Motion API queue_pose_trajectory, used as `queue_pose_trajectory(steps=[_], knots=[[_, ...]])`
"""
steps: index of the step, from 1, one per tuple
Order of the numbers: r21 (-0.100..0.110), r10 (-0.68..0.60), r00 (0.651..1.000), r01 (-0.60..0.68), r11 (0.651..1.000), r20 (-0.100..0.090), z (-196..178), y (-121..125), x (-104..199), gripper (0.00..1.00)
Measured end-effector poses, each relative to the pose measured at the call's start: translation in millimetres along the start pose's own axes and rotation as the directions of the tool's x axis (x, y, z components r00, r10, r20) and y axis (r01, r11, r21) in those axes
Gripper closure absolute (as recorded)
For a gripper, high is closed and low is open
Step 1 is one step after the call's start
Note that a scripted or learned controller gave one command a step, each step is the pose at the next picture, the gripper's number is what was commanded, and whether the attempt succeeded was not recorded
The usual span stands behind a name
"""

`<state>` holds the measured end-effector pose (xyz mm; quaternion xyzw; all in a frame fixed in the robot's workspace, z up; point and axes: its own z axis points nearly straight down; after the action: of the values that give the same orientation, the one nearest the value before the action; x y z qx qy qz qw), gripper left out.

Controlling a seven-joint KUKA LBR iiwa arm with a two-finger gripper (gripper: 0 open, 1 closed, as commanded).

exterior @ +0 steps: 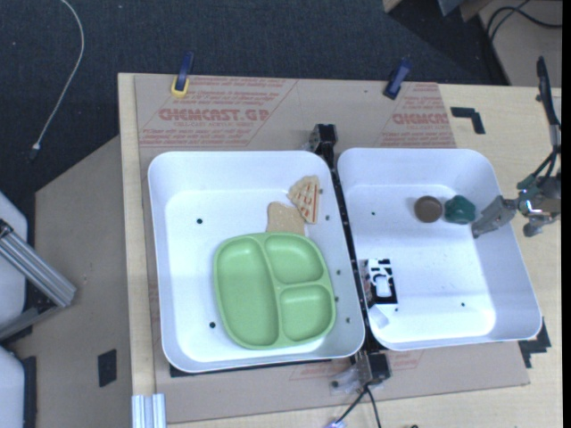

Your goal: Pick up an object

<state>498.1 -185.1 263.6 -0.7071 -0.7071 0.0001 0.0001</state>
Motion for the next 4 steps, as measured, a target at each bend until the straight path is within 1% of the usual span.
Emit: queue_pose_trajectory(steps=[1,2,3,4], knots=[[0.003,0.0,1.0,0.0,1.0,-0.001,60.2,0.7,-4.3,0.0],[0.006,0.0,1.0,0.0,1.0,-0.003,108.0,-8.6,-1.4,0.0],[0.006,0.001,1.0,-0.001,1.0,-0.003,157.4,-5.2,-9.1,0.0],[-0.001,0.001,1.0,-0.001,1.0,0.0,144.4,-3.8,-9.3,1.0]])
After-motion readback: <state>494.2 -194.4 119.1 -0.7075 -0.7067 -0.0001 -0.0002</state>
